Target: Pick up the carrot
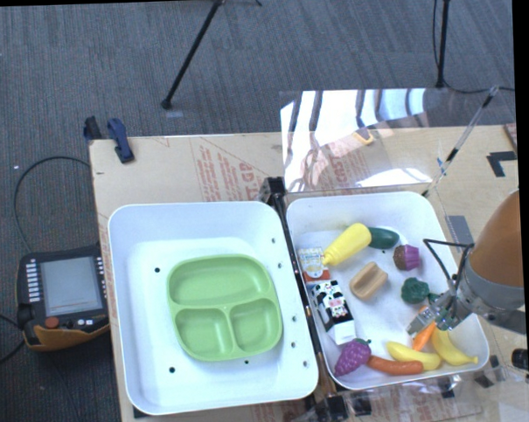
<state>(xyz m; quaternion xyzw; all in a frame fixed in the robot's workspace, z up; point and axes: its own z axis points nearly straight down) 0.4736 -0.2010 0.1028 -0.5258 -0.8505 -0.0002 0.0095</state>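
Green plastic makes up the three-compartment tray [223, 305] lying in the left shallow white bin [131, 255], and nothing in that bin bears on the coming move. Going right across the brown board surface [201, 165] to the right shallow white bin [335, 213], the toys begin with a small black-and-white milk carton [332, 306] near the left wall, a bunch of purple plastic grapes [351, 357] at the near edge, and a yellow corn cob [348, 244] lying aslant toward the far side. Just right of the grapes lies the long orange plastic carrot [395, 364], low in the near part of the bin, its long axis running nearly left to right and tilted only slightly, one end beside the grapes and the other tucked under a yellow banana [412, 353]. A second short orange piece [423, 336] sits up and to the right, right at the pincer [437, 319]; whether that is another carrot or part of one is hard to tell. The carrot proper therefore lies to the left of and nearer than the pincer, close by but apart from it, with the banana between them. The pincer itself is small and blurred against a second yellow banana [453, 350], so whether it is spread or closed I cannot tell. The carrot looks smooth, slim and tapered, likely light and apt to roll or slip if gripped off-centre, so a grasp across its short width seems the sound choice.
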